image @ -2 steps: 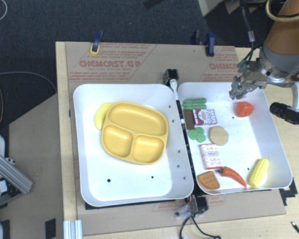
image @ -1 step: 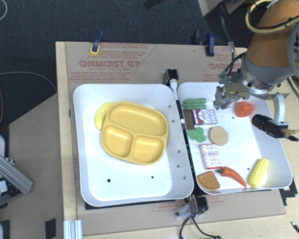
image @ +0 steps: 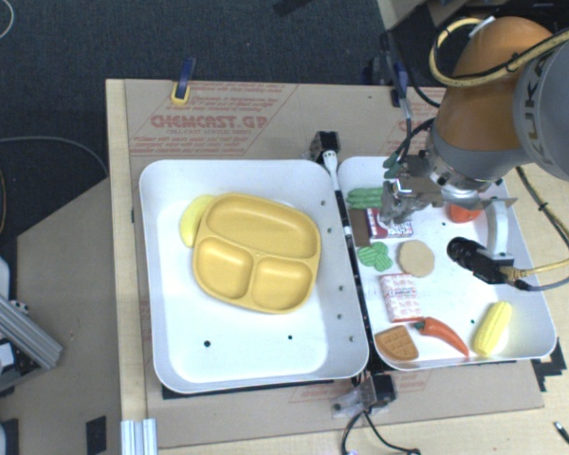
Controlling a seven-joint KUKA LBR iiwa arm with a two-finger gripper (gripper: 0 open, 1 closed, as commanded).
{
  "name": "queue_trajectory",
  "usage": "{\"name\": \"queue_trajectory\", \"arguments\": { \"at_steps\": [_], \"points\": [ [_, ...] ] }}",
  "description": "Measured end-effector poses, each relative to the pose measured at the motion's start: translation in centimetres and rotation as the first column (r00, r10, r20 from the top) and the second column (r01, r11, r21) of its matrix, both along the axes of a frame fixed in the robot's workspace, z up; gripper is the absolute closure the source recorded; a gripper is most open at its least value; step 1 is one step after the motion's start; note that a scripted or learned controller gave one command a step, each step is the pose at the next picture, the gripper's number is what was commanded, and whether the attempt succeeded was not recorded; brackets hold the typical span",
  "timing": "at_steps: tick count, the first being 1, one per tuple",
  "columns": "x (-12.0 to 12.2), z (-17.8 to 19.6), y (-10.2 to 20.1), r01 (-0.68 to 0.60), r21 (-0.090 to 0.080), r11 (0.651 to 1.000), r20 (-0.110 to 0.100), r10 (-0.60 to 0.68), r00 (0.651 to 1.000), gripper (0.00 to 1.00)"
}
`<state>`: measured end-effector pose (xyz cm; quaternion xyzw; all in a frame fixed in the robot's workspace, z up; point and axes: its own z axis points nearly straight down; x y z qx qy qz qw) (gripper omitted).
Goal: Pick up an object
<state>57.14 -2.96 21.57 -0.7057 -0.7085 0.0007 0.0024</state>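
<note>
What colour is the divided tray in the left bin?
Yellow; the divided tray shows in the camera view.

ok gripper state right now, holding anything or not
Gripper: low over the right bin, above a brown and white packet; open or closed cannot be told, nothing visibly held.

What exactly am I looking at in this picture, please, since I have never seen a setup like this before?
One camera looks down at a slant on a bench with two shallow white bins. The grey and orange machine on the right is a robot arm; its gripper hangs low over the right bin. That bin holds toy food: a corn cob, a chilli pepper, a round cookie, green pieces and small packets. The left bin holds a yellow divided plate. I cannot tell whether anything is held.
</note>
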Motion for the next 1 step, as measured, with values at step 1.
{"name": "queue_trajectory", "arguments": {
  "at_steps": [1],
  "points": [
    [-0.43, -0.09, -0.49, 0.004, -0.002, 1.0, 0.002, -0.004, 1.0, 1.0]
  ]
}}
